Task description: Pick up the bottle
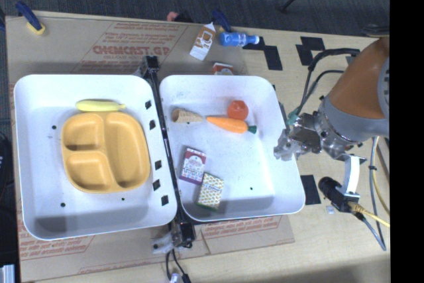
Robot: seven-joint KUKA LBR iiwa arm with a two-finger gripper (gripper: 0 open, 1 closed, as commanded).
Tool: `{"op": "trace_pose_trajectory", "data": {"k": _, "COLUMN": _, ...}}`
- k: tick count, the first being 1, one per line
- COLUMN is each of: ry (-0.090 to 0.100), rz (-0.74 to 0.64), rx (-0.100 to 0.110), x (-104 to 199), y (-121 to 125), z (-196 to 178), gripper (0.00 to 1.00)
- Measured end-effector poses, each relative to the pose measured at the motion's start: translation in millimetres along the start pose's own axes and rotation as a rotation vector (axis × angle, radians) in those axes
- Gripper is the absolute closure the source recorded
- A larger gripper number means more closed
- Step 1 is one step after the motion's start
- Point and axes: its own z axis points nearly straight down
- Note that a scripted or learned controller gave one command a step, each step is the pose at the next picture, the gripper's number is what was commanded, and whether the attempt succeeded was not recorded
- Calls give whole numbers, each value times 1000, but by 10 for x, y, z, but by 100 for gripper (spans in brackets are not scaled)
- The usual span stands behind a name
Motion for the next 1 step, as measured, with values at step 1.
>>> {"op": "trace_pose_trajectory", "data": {"k": 1, "ry": 2, "rz": 97, "rx": 4, "x": 86, "y": -30, "z": 671, "gripper": 100}}
